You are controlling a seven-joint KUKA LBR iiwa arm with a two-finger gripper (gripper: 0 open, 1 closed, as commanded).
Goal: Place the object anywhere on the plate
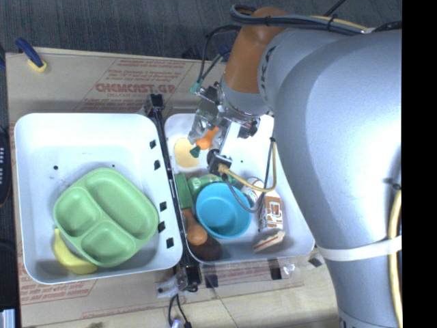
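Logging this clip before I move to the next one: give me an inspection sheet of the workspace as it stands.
Surface: two white bins, left bin and right bin, on printed cardboard.
Job's things: green divided plate in the left bin, over a yellow item.
Clutter: right bin holds blue bowl, small carton, brown items, pale yellow piece.
Gripper: gripper low over the right bin's far end; an orange piece sits at its tip.
Cables: black cables along the arm.
Surroundings: dark floor.

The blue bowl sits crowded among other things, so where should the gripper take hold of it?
Grip the blue bowl by its rim, from above: it sits upright with its mouth open. The left rim, toward the divider, looks freest; the carton crowds its right side.
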